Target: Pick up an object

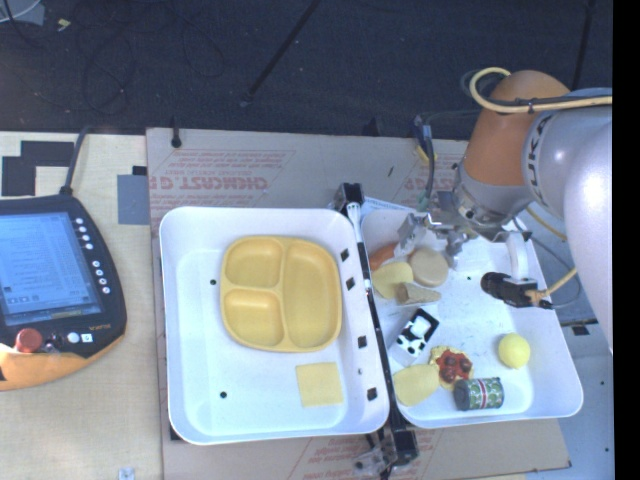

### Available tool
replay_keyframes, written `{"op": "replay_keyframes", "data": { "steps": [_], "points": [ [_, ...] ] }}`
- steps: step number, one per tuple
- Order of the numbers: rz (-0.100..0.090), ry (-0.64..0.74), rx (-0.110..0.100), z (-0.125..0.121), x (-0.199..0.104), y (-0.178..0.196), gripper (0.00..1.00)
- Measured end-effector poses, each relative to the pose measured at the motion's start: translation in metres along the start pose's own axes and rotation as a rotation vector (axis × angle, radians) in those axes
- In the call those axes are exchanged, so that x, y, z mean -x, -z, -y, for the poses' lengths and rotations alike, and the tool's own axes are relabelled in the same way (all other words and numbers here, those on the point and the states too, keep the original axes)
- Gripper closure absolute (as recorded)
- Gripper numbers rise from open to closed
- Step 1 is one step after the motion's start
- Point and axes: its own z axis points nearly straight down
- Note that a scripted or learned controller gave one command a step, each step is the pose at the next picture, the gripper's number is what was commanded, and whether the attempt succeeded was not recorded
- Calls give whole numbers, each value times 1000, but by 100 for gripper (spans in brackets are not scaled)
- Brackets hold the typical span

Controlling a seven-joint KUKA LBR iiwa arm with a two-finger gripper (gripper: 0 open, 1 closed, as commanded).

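Currently the arm [560, 158] reaches in from the right, with the tool [432, 236] low over the back left part of the right bin [545, 408]. Cannot tell whether the tool is apart or together; its metal parts blur into one another. Nothing is seen held.

Right bin, near the tool: a tan round piece [430, 267] directly below it, touching or nearly so, contact unclear. A pale yellow wedge [392, 279] lies just left of that piece, touching it. An orange bit [382, 255] peeks out behind the wedge, by the bin's left wall.

Right bin, middle: a black-and-white block [416, 332], tilted, apart from the wedge.

Right bin, front: a pale yellow slab [416, 383] by the left wall, a red lumpy piece [453, 365] touching its right end, and a small can [480, 394] on its side just beside the red piece. A yellow ball [514, 350] sits alone further right.

Left bin [190, 388]: a yellow divided plate [280, 293] in the centre, upright, with three compartments. A flat yellow square [320, 384] lies in front of it, apart from it.

Both bins sit on cardboard [250, 168] laid over the surface. A handheld screen unit [50, 273] rests at far left, well apart from the bins.
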Motion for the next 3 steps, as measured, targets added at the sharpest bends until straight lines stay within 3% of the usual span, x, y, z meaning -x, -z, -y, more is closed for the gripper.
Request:
{"op": "replay_keyframes", "data": {
  "steps": [1,2,3],
  "points": [
    [0,2,2,0,15,-47,0],
    [0,1,2,-1,36,-57,0],
    [-3,5,-6,1,76,-60,0]
  ]
}}
